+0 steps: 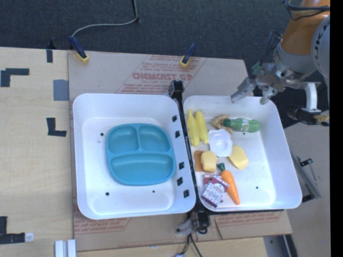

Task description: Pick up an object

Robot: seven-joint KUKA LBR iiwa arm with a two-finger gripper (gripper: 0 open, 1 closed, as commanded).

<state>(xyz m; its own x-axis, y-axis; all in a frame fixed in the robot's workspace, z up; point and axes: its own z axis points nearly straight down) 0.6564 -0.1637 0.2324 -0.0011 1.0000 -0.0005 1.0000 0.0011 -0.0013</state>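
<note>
The right bin [278, 170] holds several toy foods: two yellow pieces [195, 127], a green bottle [242, 125], a white cup [220, 142], a yellow lump [238, 157], a small orange-yellow block [206, 160], a carrot [231, 187] and a red packet [215, 190]. My gripper [252, 93] hangs over the bin's far right rim, above and behind the green bottle. Its two fingers [239, 92] are spread apart with nothing between them.
The left bin [88, 191] carries a blue divided plate [141, 153]. Black clips [176, 88] join the bins along their shared edge. Yellow-blue clamps [79, 50] hold the cardboard at the back. A black cable [115, 21] runs behind the bench.
</note>
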